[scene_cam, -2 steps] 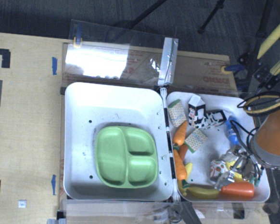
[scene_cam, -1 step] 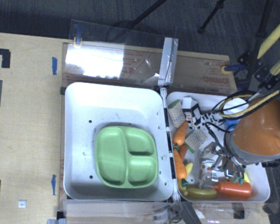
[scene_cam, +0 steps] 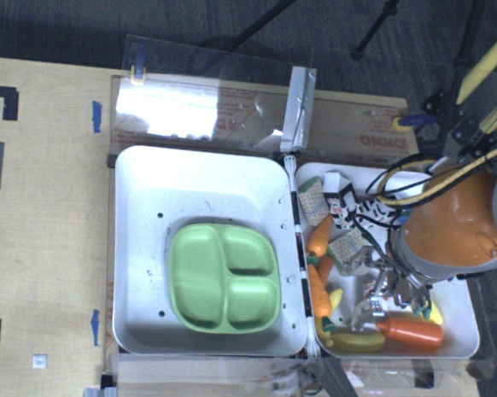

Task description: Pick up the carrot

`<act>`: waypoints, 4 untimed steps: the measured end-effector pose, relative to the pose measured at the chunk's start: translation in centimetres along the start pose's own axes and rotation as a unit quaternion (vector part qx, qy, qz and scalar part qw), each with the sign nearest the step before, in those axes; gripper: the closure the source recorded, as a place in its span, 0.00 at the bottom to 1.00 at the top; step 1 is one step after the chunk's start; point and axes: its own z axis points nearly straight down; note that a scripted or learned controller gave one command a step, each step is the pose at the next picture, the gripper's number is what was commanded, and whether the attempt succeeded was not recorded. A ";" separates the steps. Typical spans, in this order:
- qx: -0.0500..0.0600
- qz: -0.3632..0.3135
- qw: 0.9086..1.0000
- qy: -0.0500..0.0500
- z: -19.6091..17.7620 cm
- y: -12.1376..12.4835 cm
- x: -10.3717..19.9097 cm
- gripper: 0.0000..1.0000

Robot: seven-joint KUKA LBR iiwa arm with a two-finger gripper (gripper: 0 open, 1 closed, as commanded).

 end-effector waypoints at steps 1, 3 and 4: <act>-0.002 -0.081 0.997 0.002 -7.9 1.0 -4.4 0.00; -0.001 -0.132 0.991 0.000 0.1 -6.8 1.7 0.00; -0.002 -0.195 0.981 0.000 0.1 -9.6 1.6 0.00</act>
